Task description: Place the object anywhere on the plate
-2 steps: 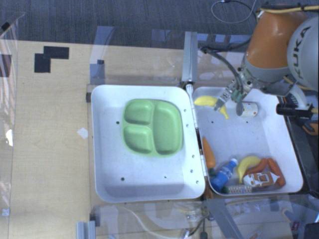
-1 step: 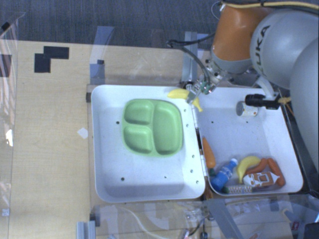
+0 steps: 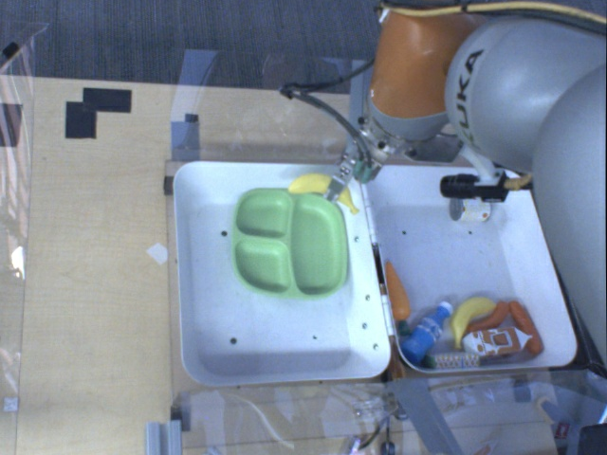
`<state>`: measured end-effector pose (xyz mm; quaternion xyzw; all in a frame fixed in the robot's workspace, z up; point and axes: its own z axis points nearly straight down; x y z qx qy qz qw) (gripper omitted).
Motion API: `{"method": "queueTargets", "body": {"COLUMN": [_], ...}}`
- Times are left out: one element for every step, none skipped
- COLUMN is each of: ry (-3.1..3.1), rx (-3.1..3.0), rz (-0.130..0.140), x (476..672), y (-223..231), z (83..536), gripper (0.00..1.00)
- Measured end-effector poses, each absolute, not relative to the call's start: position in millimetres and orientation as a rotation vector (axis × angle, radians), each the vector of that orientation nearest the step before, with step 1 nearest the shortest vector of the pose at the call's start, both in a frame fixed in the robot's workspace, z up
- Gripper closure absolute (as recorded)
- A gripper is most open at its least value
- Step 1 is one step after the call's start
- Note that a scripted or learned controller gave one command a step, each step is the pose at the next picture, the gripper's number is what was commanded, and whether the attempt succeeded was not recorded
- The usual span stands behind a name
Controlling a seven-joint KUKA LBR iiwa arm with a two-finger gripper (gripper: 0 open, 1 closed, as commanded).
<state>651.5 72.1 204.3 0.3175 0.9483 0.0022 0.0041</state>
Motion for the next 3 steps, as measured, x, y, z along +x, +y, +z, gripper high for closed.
{"method": "queueTargets", "body": {"ry": [2.971, 2.887, 2.748], "rx": [0.995, 1.221, 1.506], "rz": [0.007, 0.007, 0.009], "x": [651.5, 659.8, 639.2], "y": [72, 64, 100], "z": [204, 187, 241], "gripper": [0.00, 0.00, 0.00]}}
